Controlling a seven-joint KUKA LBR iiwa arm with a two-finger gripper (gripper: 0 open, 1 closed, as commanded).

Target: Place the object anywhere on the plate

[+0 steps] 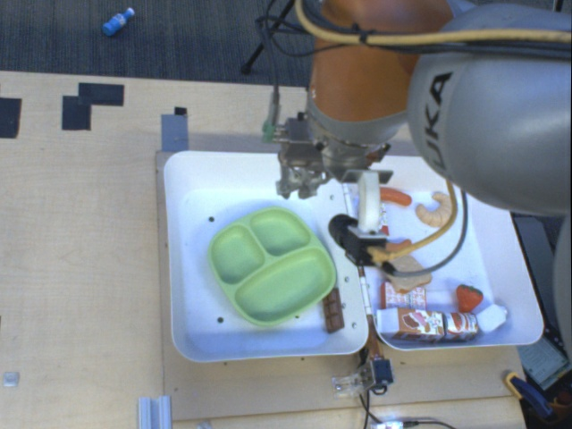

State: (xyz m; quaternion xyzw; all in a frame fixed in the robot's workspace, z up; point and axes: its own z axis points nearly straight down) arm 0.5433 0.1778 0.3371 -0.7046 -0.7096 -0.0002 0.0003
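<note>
A green three-compartment plate (273, 266) lies in the left bin (192, 239), with nothing on it. My gripper (299, 184) hangs over the back of that bin, just beyond the plate's far rim, and nothing shows beneath it. A brown chocolate bar (332, 312) lies in the left bin against the plate's right edge. The arm's big orange and grey wrist hides part of the right bin's back.
The right bin (527, 320) holds an orange-red carrot-like piece (396, 197), a tan croissant-shaped piece (436, 208), a tan slice (407, 280), a strawberry (467, 298), a brown-and-white carton (431, 325) and a white piece (492, 315). Wooden bench surrounds both bins.
</note>
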